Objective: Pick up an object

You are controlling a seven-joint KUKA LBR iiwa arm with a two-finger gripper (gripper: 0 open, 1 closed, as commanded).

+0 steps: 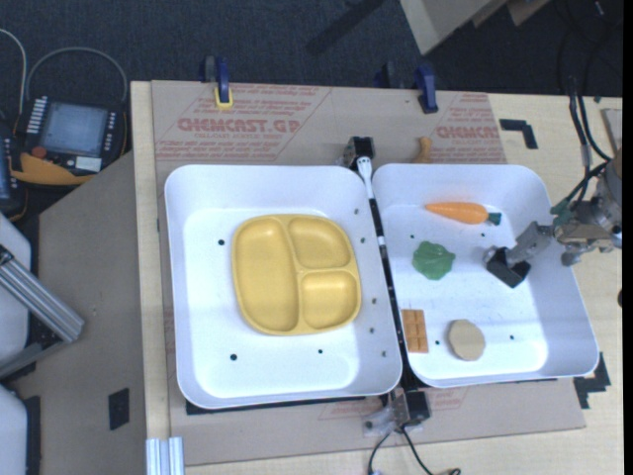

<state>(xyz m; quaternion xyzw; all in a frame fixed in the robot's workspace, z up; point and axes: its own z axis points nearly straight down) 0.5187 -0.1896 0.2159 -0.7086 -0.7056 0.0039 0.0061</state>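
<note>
1. The gripper (506,268) sits low inside the right bin (564,344), near its right wall, its dark fingers pointing left and toward the bin floor; whether they are parted or closed cannot be told, and nothing shows between them.
2. The arm reaches in from the right edge, cables trailing behind the wrist.
3. Four objects lie in the right bin. One carrot (457,212), orange with a small green tip at its right end, lies lengthwise at the far side.
4. One green piece (433,260), leafy and crumpled, rests left of the gripper, near it but apart.
5. One tan round disc (467,340) lies at the near side, below the gripper.
6. One orange-brown block (414,331), small, rectangular and grid-marked, sits against the bin's left wall, just left of the disc.
7. Two white bins stand side by side on a cardboard-covered bench (297,117).
8. The left bin (198,295) holds one yellow tray (296,272) with three compartments, lying flat at its centre.
9. Two blue clamps (224,79) grip the far edge of the bench.
</note>
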